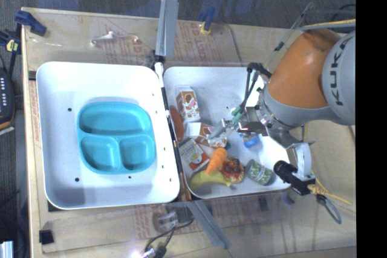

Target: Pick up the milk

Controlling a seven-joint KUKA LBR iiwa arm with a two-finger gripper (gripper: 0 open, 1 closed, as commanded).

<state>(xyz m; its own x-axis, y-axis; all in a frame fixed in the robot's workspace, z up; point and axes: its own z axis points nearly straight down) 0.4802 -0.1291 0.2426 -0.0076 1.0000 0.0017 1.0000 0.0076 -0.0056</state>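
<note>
The milk (188,104) is a small white and brown carton with a peaked top, lying in the upper left part of the right bin (208,74). My gripper (225,129) reaches in from the right and hangs low over the pile in the bin's middle. It is to the right of the milk and a little nearer the front, apart from it. The orange-banded wrist (299,78) covers the bin's right side.
Around the gripper lie a sausage (176,122), a second small carton (192,153), a carrot (216,160), a banana (205,179), a green can (260,173) and a blue item (250,142). The left bin (54,78) holds a blue divided tray (116,135).
</note>
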